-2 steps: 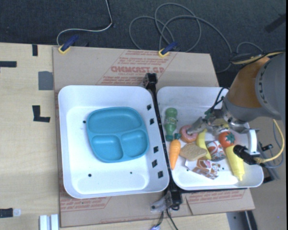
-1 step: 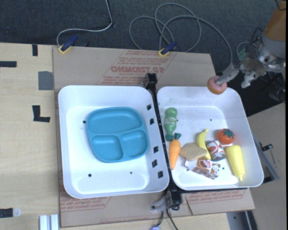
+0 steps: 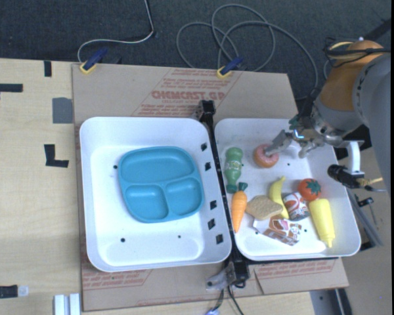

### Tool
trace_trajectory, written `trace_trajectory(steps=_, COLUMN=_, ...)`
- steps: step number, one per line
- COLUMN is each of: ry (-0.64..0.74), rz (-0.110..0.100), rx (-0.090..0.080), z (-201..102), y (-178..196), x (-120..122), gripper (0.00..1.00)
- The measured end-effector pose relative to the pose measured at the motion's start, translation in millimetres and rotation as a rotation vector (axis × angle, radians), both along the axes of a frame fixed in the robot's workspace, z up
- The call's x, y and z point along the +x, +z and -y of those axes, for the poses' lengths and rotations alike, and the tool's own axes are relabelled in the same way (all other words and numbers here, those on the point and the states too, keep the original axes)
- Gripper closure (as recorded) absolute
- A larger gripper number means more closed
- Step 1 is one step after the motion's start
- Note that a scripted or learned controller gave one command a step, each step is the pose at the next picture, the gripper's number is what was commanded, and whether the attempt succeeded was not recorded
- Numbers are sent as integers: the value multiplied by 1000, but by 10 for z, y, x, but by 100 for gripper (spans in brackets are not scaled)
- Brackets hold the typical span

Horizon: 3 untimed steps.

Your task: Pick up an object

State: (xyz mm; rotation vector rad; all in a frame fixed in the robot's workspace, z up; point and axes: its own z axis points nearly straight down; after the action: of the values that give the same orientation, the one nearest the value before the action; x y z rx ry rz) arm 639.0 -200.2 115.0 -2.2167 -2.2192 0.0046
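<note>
Pink toy (image 3: 265,156) in right bin (image 3: 345,245), blue tray (image 3: 160,182) in left bin (image 3: 98,136)

We've got a blue three-section plate (image 3: 161,182) sitting in the left bin (image 3: 92,195). The cardboard sheet (image 3: 177,94) underneath is pinned by two clips (image 3: 92,61) at its far edge. Grey cables (image 3: 249,31) loop over the dark floor, and there are black tape marks (image 3: 3,94) on the bench.

Red "CHEMCAST GP" print, cardboard sheet (image 3: 177,90) under bins
</note>
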Motion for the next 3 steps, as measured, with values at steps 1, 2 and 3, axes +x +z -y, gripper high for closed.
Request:
trace_trajectory(steps=1, ry=1, rz=4, rx=-1, z=-547, y=-277, x=228, gripper=0)
trace_trajectory(steps=2, ry=-3, rz=17, rx=-7, z=-829, y=-256, x=-455, gripper=0)
trace_trajectory(steps=3, ry=-3, rz=19, rx=-5, z=-805, y=-257, x=-879, gripper=0)
